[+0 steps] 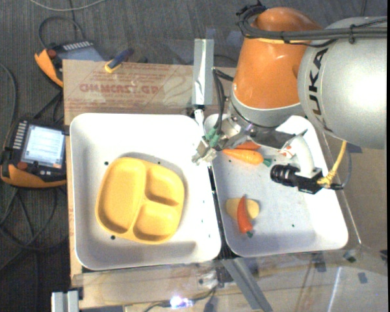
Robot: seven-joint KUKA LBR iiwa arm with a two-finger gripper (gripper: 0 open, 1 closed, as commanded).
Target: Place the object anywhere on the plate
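Carrot [244,155] lies in right bin [312,239], partly hidden under the arm [292,64]. Gripper [205,153] sits at the bins' divide; jaw state cannot be determined. Plate [141,199] occupies left bin [84,135].

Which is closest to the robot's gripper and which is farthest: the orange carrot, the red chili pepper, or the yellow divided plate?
From the gripper at the bins' dividing edge:
1. Orange carrot, just to its right in the right bin.
2. Yellow divided plate, lower left, in the left bin.
3. Red chili pepper, lower right; nearly level with the plate, a close call.
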